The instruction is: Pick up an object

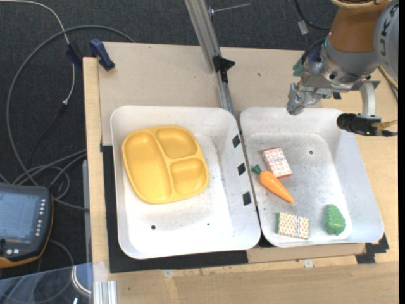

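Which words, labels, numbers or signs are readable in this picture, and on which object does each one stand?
"UK": partial letters on the grey arm at the right edge, cut off by the frame.
Pink box: patterned print, too small to read.
Patterned box: print too blurred to read.
Pendant screen at the left: nothing legible.

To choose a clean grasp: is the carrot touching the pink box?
Cannot tell. In the camera view the carrot lies just below the pink box, too close to show contact or gap.
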You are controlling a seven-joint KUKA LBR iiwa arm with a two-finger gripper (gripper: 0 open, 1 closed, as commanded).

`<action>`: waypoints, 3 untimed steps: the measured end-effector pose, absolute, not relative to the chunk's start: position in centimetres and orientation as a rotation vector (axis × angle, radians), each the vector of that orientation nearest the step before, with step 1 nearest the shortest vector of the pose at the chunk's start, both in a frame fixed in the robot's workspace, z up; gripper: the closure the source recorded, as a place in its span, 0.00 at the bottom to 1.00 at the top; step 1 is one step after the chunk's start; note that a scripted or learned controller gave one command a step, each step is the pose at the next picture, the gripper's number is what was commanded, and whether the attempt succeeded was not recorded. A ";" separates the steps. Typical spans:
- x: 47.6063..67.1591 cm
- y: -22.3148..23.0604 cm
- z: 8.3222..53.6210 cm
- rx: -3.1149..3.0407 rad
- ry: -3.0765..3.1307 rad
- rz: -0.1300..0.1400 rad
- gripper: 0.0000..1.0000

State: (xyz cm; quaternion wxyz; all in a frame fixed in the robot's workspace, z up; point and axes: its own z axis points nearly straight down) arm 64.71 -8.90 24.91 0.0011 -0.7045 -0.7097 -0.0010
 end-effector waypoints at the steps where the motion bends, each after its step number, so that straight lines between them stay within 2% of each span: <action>1: 64.2 -3.0 23.7 -2.211 -2.226 0.000 1.00; 2: 64.9 2.7 24.3 -2.213 -2.229 -0.005 1.00; 3: 63.5 8.1 23.4 -2.211 -2.226 0.001 1.00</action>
